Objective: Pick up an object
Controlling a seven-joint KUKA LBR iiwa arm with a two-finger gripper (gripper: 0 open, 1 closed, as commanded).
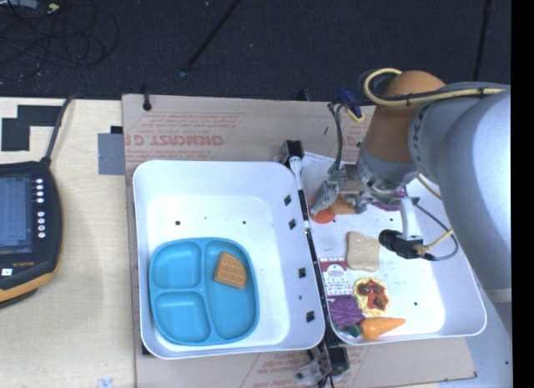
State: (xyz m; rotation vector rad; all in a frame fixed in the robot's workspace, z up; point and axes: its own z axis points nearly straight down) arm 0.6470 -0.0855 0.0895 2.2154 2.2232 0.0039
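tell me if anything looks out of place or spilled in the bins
Nothing looks spilled or damaged. The waffle piece sits inside the blue divided plate in the left bin. The right bin holds a toast slice, toy carrot and small pizza, loosely scattered but all inside.

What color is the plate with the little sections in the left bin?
Bright blue. The plate shows best in the camera view, looking down from above.

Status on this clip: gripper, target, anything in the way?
Gripper low at far end of right bin, fingers unclear. Orange piece right beside it, grip unconfirmed. Bread slice, carrot nearer, apart. Left bin: blue tray with waffle.
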